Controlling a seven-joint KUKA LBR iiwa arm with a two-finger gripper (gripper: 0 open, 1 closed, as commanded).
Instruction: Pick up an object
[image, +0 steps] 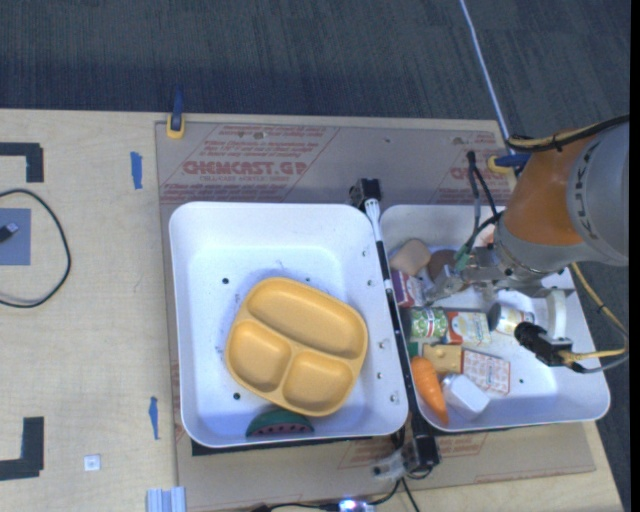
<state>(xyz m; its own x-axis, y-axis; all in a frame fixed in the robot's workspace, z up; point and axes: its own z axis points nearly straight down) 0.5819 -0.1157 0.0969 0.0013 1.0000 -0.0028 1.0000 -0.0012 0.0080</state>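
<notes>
The right bin (580, 395) holds a heap of toy foods: an orange carrot (430, 388), a green-labelled can (430, 322), a yellow block (446, 357), a red-patterned white box (487, 370), a white bottle (466, 396) and a beige piece (410, 255). The grey arm with its orange band (545, 200) reaches in from the right. My gripper (466, 277) hangs low over the upper middle of this heap, just above the can and right of the beige piece. Nothing is visibly lifted from the pile.
The left bin (200, 250) carries a yellow divided plate (297, 345), with a watermelon slice (280, 424) at its front edge. A black divider rail (385, 290) runs between the bins. Cables trail from the wrist over the right bin's right side.
</notes>
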